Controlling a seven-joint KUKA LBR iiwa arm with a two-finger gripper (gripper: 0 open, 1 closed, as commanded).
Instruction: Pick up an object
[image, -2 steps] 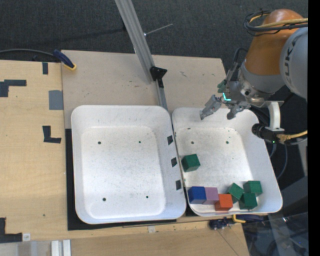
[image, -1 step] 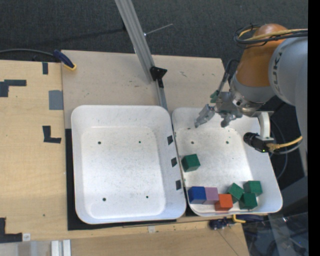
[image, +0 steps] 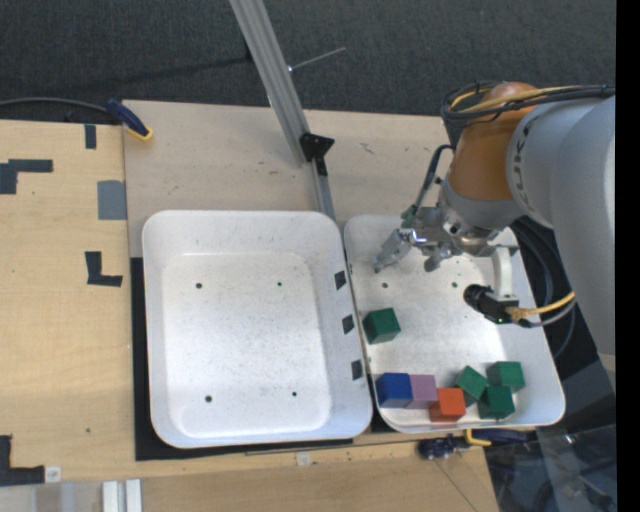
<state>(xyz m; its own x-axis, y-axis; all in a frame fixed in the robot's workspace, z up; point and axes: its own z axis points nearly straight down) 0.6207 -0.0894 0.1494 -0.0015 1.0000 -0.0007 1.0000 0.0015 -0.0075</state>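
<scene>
gripper (image: 410, 253) hangs over the right bin (image: 440, 300) w/ fingers spread open, nothing in em, green cube (image: 381, 324) sits just below

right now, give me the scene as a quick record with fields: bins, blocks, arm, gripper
bins: two shallow white bins side by side, left bin and right bin
lone block: small green cube in the right bin, apart from the rest
cluster: blue cube, lilac cube, orange cube and three green cubes along the right bin's near edge
arm: grey arm with orange band over the right bin
gripper: two-finger gripper open, nothing between its fingers, above the lone green cube
</scene>
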